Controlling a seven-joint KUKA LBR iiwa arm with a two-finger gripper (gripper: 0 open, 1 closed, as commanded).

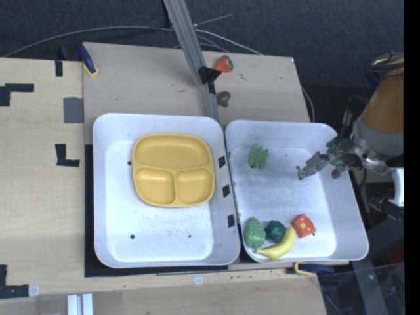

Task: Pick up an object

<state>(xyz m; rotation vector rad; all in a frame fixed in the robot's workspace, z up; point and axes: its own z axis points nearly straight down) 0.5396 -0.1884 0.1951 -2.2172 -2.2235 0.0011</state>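
Note:
The right bin holds several toy foods. A light green ridged piece lies near its far left. Along the near edge sit a green piece, a dark teal round piece, a yellow banana and a red-orange piece. My gripper reaches in from the right over the bin's right half, hanging over bare floor to the right of the light green piece. Nothing shows between its fingers.
The left bin holds a yellow three-compartment plate. A grey metal bar slants down from the top to the gap between the bins. A small orange item lies on the bench behind the bins.

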